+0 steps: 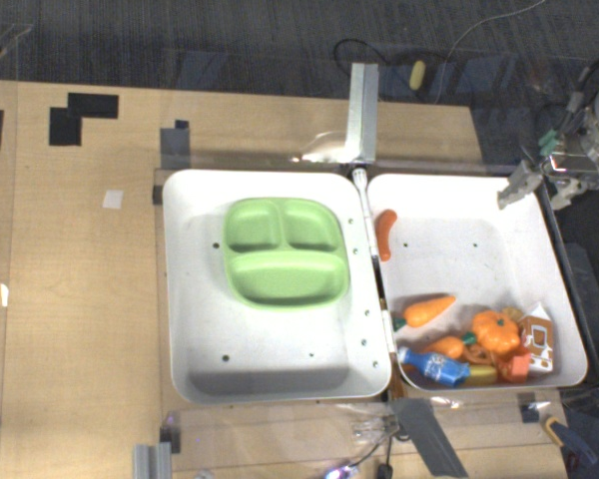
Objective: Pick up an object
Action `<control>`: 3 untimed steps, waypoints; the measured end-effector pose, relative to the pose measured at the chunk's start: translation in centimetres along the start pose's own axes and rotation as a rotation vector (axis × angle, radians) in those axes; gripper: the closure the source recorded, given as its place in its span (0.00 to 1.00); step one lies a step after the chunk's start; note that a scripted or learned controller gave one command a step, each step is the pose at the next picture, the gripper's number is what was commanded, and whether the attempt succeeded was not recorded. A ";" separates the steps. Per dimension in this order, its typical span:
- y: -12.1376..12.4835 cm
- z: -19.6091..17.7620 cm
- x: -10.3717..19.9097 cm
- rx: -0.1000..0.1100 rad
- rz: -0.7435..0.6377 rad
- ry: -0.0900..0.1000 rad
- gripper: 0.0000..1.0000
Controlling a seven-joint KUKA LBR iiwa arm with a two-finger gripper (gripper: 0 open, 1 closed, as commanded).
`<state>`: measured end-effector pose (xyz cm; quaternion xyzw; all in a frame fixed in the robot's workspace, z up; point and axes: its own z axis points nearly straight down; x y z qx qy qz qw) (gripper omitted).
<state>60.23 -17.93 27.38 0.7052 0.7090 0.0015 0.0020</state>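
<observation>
Nothing has been picked up, from where I'm standing. The gripper [539, 180] hangs at the far right corner of the right-hand bin [459, 213], up by the rim, and it's too small and cluttered there for me to tell how it is set — nothing seems to be in it. Everything it might take lies inside that same bin: a red sausage-shaped piece [385, 234] against the bin's left wall, and a crowd along the near edge — a carrot [426, 310], a small pumpkin [496, 331], a blue packet [434, 367] and a few bits beside them that I can't name. Just left of the bin, its neighbour holds a green divided plate [284, 250]. So the reach, the descent, the grasp and the lift all look still to come
</observation>
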 end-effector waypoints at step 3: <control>-6.9 17.1 7.6 -0.018 -0.165 0.000 1.00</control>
